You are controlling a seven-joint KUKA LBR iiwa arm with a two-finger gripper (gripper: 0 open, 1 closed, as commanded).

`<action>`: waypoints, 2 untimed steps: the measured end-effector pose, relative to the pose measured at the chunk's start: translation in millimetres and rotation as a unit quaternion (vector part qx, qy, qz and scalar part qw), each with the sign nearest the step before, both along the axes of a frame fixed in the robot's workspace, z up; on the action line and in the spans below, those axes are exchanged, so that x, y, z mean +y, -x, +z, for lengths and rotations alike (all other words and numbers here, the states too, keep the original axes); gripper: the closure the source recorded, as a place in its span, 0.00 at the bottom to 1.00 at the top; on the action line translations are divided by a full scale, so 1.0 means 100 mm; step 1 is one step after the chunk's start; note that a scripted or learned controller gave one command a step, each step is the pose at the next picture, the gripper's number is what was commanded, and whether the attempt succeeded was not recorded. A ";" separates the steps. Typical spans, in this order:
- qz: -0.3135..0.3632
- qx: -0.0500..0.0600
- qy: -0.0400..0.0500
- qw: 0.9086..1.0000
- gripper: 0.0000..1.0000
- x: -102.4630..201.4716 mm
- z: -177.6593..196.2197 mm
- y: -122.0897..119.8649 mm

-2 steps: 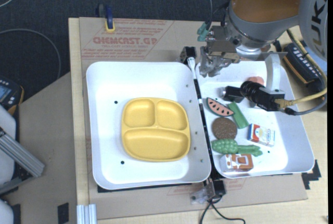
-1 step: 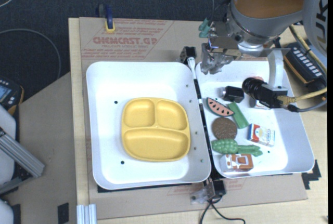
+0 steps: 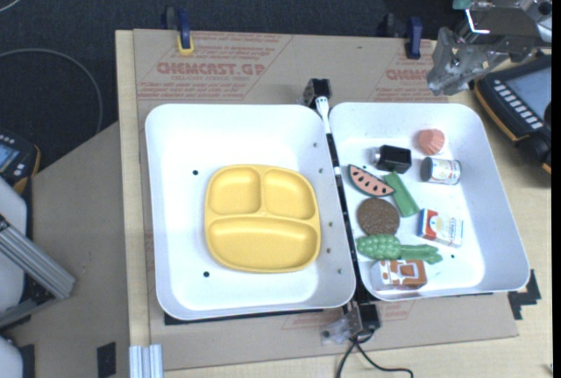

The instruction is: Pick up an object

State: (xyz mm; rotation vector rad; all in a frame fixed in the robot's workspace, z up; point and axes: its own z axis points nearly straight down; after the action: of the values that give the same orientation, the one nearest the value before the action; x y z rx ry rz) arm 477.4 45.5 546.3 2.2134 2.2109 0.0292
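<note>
The right bin (image 3: 495, 192) holds several small toy items. Among them are a salmon-pink lump (image 3: 429, 139), a black block (image 3: 393, 159), a small can (image 3: 441, 171) and a watermelon slice (image 3: 368, 181). Further forward lie a green pickle (image 3: 403, 194), a brown round patty (image 3: 378, 216), a small red-and-white carton (image 3: 441, 228), a green bunch (image 3: 379, 246) and an orange-brown packet (image 3: 403, 273). My gripper (image 3: 445, 74) hangs above the bench just beyond the right bin's far edge, apart from every item and with nothing visible in it.
The left bin (image 3: 175, 192) carries a yellow divided plate (image 3: 261, 218) at its middle. A black clip (image 3: 317, 91) sits where the two bins meet at the back. A yellow-edged tablet (image 3: 517, 100) lies right of the bench.
</note>
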 end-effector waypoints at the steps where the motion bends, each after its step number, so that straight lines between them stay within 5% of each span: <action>1: 0.002 0.009 0.002 1.000 1.00 0.04 0.00 -0.03; 2: 0.001 0.018 0.003 1.000 1.00 0.24 -1.15 -0.01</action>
State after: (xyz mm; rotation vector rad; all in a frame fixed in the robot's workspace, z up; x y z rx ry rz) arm 478.3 69.1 431.6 2.2255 2.2288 -0.0176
